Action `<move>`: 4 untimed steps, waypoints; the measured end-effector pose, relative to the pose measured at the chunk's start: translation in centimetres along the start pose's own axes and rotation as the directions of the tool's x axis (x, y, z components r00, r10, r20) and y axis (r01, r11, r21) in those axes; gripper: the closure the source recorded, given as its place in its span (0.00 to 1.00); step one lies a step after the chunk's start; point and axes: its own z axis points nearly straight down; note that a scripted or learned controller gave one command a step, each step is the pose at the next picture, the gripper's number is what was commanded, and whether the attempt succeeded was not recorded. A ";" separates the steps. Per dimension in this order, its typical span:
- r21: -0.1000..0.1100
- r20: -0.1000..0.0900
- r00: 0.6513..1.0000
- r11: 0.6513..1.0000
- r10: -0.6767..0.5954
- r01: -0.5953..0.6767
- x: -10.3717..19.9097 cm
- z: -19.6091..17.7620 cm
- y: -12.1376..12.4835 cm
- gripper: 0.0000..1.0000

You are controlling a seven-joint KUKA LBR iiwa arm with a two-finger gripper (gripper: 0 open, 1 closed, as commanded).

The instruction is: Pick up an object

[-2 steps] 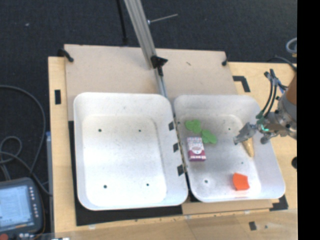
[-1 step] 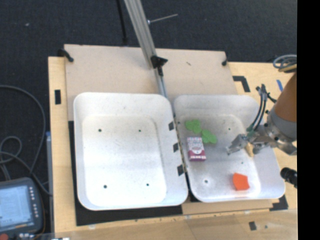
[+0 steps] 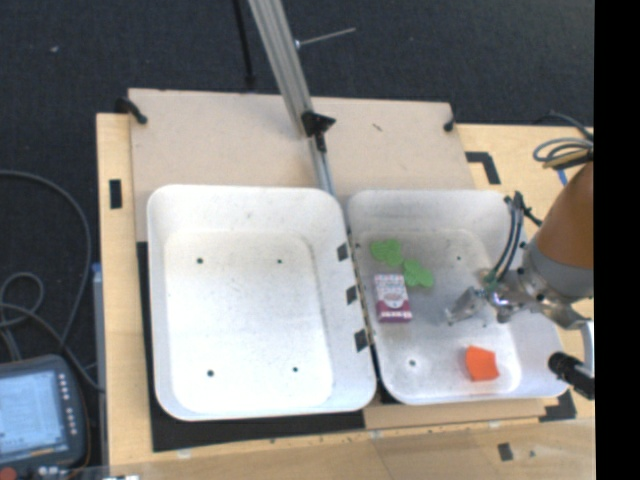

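Observation:
The right bin (image 3: 440, 203) holds a small purple-and-white box (image 3: 392, 298) near its left wall. Two green pieces lie just above it, one (image 3: 386, 252) further back and one (image 3: 418, 274) to the right. An orange block (image 3: 482, 363) sits near the bin's front right corner. My gripper (image 3: 478, 312) hangs over the right half of this bin, above and slightly behind the orange block and to the right of the purple box. It stands open, with bare bin floor showing between its fingers.
The left bin (image 3: 250, 203) lies beside the right one, their walls meeting at mid-bench. A slanted metal pole (image 3: 285, 58) rises from the back between the bins. The arm's orange band (image 3: 572, 223) overhangs the right bin's right wall.

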 end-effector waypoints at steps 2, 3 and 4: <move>-0.010 0.001 1.000 1.000 0.007 -0.007 -0.2 2.1 0.2 1.00; -0.007 0.001 1.000 1.000 0.006 -0.006 -0.9 -2.1 0.1 1.00; -0.013 0.003 1.000 1.000 -0.004 0.004 -1.3 -8.6 0.3 1.00</move>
